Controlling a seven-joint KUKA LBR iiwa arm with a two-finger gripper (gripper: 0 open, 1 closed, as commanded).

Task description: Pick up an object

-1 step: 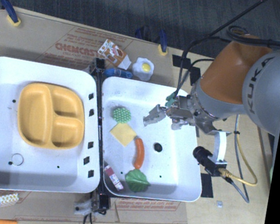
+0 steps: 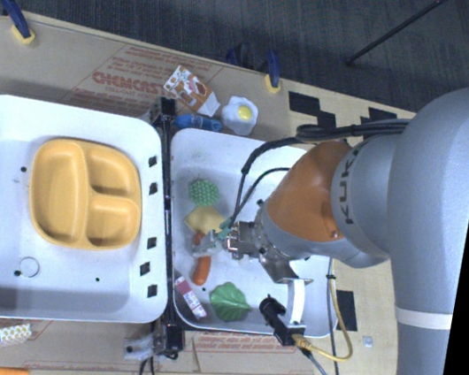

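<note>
End effector (image 2: 224, 236) low in the right bin (image 2: 189, 152), beside the yellow toy (image 2: 204, 218) and orange carrot-like piece (image 2: 201, 268); whether it is apart or together cannot be told.

Claw (image 2: 224, 236) fingertips hidden behind wrist, right bin (image 2: 189, 152) partly covered

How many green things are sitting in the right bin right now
2: a bumpy green ball near the bin's upper left, and a green leafy piece at its lower edge. The arm covers much of the bin, so more may be hidden.
</note>
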